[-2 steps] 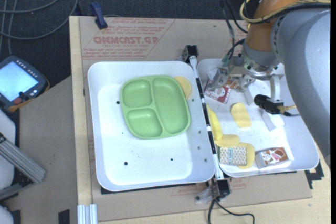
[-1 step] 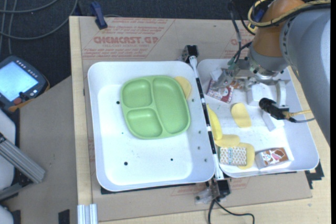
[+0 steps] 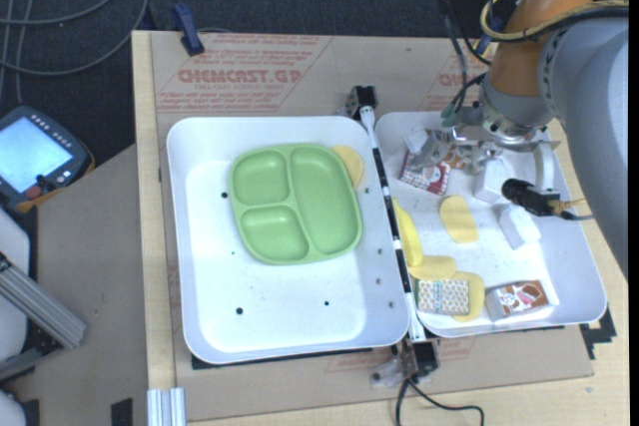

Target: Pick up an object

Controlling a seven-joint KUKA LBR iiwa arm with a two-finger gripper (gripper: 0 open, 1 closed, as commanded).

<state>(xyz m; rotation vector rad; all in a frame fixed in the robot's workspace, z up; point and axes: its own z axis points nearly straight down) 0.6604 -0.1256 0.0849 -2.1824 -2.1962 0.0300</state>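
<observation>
My gripper [image 3: 446, 147] is low in the far part of the right bin [image 3: 584, 264], under the grey wrist with the orange band. It sits right above a red and white packet [image 3: 425, 177], and I cannot tell whether it touches it. A yellow oval piece [image 3: 459, 219] lies just in front of the gripper. A pale grey block [image 3: 511, 230] lies to its right.
The right bin also holds a yellow banana [image 3: 405, 232] along its left wall, a yellow piece [image 3: 433, 266], a cracker packet [image 3: 444, 296] and a printed packet [image 3: 519, 297] near the front. The left bin [image 3: 200, 294] holds a green divided plate [image 3: 296, 203] with a yellow thing [image 3: 350, 162] at its far corner.
</observation>
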